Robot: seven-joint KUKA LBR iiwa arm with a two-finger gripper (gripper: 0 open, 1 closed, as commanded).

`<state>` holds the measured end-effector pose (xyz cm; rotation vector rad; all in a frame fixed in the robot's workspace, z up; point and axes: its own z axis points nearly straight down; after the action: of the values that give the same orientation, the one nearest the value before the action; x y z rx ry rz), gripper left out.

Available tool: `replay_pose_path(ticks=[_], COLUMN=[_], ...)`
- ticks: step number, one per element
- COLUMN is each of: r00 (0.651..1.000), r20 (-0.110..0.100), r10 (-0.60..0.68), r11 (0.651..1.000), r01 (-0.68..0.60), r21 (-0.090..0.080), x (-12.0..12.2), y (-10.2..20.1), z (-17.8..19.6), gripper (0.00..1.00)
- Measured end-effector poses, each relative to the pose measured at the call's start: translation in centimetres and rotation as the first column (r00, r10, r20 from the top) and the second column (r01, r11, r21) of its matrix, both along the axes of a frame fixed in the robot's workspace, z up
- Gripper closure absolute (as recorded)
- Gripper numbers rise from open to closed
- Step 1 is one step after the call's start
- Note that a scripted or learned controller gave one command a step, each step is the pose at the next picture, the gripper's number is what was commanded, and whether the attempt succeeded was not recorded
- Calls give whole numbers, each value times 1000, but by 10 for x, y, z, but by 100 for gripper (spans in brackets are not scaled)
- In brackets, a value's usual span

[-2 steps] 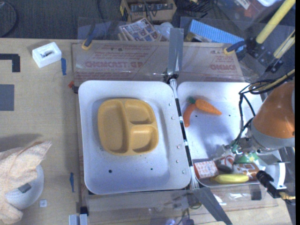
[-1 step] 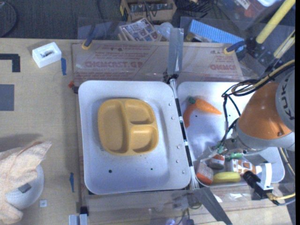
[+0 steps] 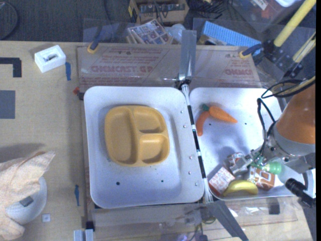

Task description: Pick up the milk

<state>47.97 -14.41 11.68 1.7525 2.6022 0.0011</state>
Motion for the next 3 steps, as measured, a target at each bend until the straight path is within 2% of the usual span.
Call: replay_pose_path(ticks=[1,2,3], r00=[929,927,665], r20=[5,9,-5], r10=[-371,-374,-747], r11=[929,927,665], r01=[371,374,747], r21=[3,5,0], x=[2,3,0], y=[39,38,41], z=[-29,-18,53], gripper=[0,100,100])
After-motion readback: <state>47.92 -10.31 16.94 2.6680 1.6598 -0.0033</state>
